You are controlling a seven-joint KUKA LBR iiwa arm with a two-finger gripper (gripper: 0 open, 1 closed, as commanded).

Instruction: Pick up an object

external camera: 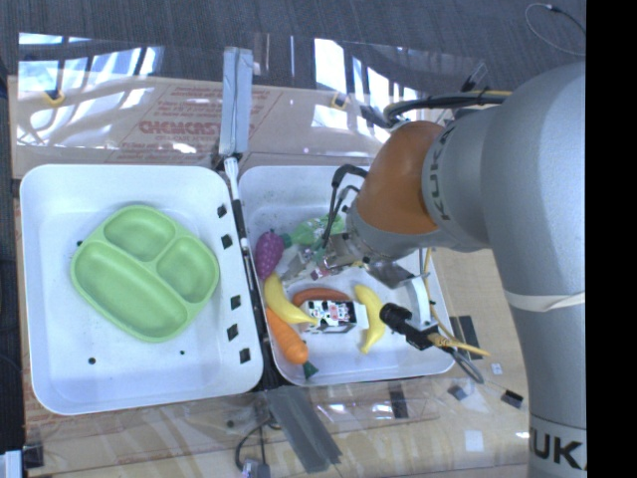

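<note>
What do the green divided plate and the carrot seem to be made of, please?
The green divided plate looks like matte moulded plastic: uniform colour, soft rounded compartment rims. The carrot looks like toy plastic, smooth and evenly orange with a slight sheen; foam or rubber is possible.

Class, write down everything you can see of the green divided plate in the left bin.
The green divided plate is pale green, looks like smooth plastic, rounded in outline, with three shallow compartments: one long, two smaller. It lies flat, right side up, on the floor of the left white bin, turned at a slant. Nothing lies in it or touches it.

A green divided plate (145,272) lies in the left bin (50,366).
</note>
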